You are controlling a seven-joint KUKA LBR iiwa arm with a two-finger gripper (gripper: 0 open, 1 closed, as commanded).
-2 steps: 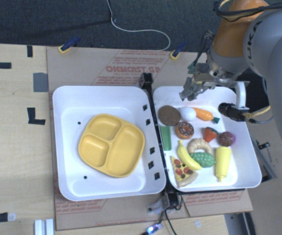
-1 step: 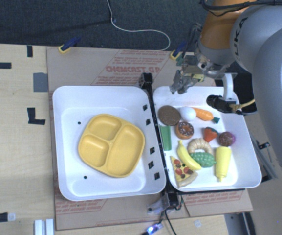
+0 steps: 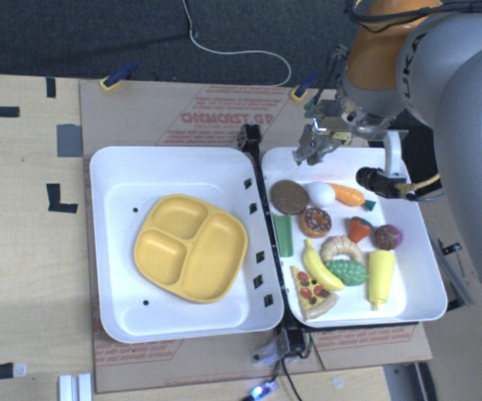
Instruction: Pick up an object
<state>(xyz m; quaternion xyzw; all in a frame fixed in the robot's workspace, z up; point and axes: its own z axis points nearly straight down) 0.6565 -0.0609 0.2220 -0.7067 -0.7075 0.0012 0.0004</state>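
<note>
Before us, our desk [image 3: 23, 224], a cardboard sheet [image 3: 215, 111] upon it, two white bins [image 3: 111, 170] at three o'clock.

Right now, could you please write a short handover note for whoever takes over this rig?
End effector: above the far edge of the right bin, nothing visibly held; finger state unclear.
Right bin: toy food in a cluster, including a brown cookie, white egg, carrot, donut, banana, corn and pizza slice.
Left bin: holds a yellow divided plate.
Done: no pick yet.
Left: descend on one item, probably the nearby cookie or egg, grasp and lift.
</note>
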